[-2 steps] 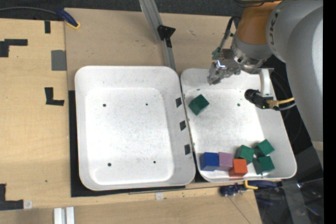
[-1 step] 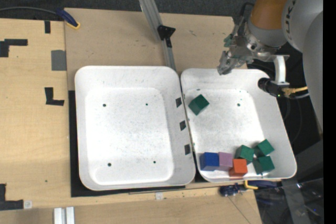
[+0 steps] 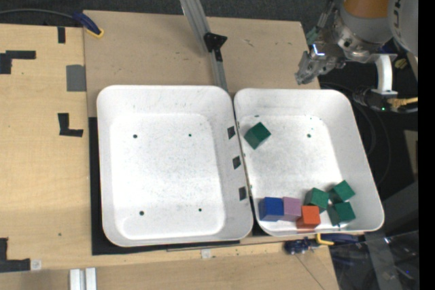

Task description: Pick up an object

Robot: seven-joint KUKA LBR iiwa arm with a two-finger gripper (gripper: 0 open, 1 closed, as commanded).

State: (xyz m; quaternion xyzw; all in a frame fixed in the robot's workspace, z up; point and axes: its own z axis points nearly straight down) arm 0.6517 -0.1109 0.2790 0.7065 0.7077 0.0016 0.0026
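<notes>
Seven blocks are sitting in the right bin (image 3: 360, 146): one green block (image 3: 257, 134) lying alone, six crowding the near corner. The gripper (image 3: 309, 71) is hanging above the bin's far rim, carrying nothing, likely lining up on the lone block.

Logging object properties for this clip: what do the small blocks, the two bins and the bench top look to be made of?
The blocks, such as the lone green block and the orange block, look like matte painted wood or foam: flat colour, no glare. The right bin and left bin look like moulded white plastic, finely speckled, with rounded rims. The bench top looks like unfinished plywood or fibreboard, pale tan and dull.
</notes>
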